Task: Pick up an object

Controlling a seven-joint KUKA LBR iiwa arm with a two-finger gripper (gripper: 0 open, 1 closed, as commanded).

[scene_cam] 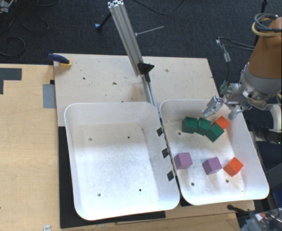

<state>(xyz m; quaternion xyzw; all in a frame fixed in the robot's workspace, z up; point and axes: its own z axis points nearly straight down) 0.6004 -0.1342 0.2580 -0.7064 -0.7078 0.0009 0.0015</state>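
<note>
Gripper (pixel 222 111) hangs over right bin (pixel 256 182), fingers spread, nothing between them. Orange cube (pixel 222 123) sits just beneath, touching the green blocks (pixel 203 127). Advice: come straight down, straddle the orange cube only, and shut the fingers before lifting.

Single fixed camera above bench (pixel 107 76), looking down at slant over both bins (pixel 73 129), moderately far.

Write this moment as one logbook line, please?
gripper: open, above right bin's far end, holding nothing | nearest: orange cube beside three green blocks | loose: two purple cubes, second orange cube
</note>
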